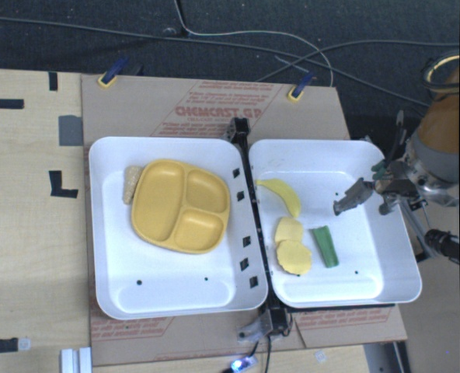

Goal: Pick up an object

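The green stick [324, 246] is the thing nearest the gripper [367, 198]; it lies flat on the floor of the right bin [385, 284], apart from the pale yellow pieces [290, 246] to its left, with the banana [283, 195] above those. The gripper hangs over the right side of that bin, near the rim, its two fingers spread apart with nothing between them, so nothing is grasped yet. The main risk, as I judge it, is a miss: the stick is thin and low, and fingers coming down slightly off line could close on air or skid it across the smooth white plastic. A second risk is the bin wall, since the arm [440, 134] reaches in close to it and a descent near the edge could clip the rim. If the target is instead the yellow pieces, they touch each other, so a grasp there could pinch two or push one aside. The left bin [106, 231] holds a yellow divided plate [180, 205] with a tan block [130, 183] tucked against its left edge. Both bins sit on a cardboard sheet [207, 107] clipped to a wooden bench [20, 231], with dark floor [74, 14] and cables [238, 37] behind.
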Controlling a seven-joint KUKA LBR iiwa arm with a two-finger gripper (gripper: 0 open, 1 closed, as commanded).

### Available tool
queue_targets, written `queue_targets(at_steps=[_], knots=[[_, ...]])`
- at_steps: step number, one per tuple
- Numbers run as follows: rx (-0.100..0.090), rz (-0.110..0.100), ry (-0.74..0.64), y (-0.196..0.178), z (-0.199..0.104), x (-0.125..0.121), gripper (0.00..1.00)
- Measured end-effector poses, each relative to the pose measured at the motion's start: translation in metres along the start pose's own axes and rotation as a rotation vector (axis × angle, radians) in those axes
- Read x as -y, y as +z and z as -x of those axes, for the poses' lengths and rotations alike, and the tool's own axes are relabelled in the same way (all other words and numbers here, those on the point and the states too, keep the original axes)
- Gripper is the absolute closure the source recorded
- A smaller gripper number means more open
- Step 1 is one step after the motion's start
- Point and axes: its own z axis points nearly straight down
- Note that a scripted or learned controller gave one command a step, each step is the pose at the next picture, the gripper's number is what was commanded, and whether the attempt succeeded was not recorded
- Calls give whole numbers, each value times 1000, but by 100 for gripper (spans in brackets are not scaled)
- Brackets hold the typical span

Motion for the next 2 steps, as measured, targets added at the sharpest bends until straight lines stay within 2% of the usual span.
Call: queue_targets(at_steps=[1,2], knots=[[2,10,-3,-5,0,-2,0],[2,5,-2,50,9,-5,0]])
